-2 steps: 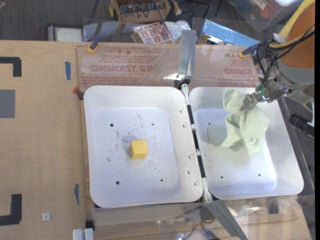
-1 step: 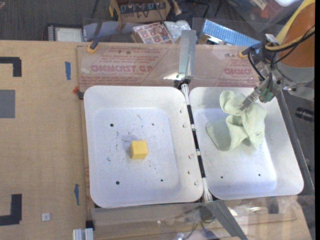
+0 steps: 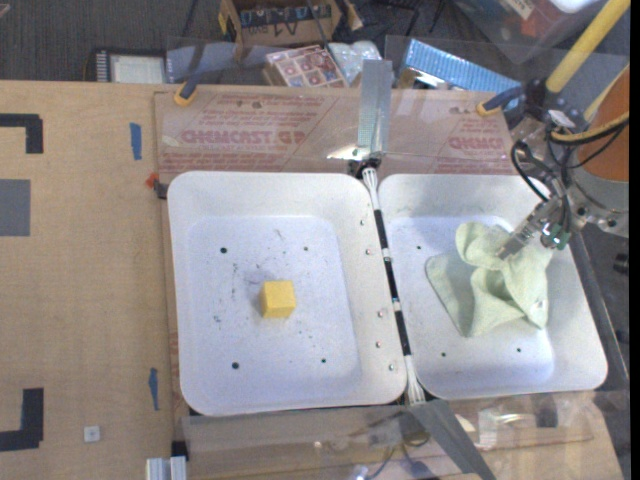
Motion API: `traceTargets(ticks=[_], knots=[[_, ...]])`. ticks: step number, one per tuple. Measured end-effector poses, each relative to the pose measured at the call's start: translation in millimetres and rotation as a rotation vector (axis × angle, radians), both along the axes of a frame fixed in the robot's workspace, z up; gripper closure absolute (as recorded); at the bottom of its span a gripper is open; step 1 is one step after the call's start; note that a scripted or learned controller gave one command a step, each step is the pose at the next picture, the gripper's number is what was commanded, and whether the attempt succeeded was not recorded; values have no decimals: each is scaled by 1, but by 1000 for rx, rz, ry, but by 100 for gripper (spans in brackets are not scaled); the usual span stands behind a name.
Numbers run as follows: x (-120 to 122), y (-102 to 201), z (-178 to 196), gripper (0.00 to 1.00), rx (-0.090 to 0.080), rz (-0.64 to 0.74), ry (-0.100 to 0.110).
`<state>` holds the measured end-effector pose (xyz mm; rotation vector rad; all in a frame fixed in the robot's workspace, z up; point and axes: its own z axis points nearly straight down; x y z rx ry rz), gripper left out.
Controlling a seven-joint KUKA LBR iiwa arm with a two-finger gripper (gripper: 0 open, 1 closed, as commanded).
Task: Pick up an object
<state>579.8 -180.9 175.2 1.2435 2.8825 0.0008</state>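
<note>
The hand (image 3: 524, 240) presses into the upper edge of a pale green cloth (image 3: 492, 283) in the right bin (image 3: 585, 353); whether it pinches the fabric, I cannot tell. Far to its left, a yellow cube (image 3: 279, 299) lies in the left bin (image 3: 200, 218).

cube (image 3: 279, 299) unobstructed (cloth (image 3: 495, 283) apart)

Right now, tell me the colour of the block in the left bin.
Yellow: the block shows plainly in the camera view.
</note>
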Motion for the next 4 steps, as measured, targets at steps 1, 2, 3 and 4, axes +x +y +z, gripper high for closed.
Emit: traceTargets(ticks=[1, 2, 3, 4], knots=[[1, -1, 11, 100, -2, -2, -5], [1, -27, 11, 100, -2, 83, -4], [51, -43, 16, 100, -2, 0, -4], [72, -37, 24, 100, -2, -40, -4]])
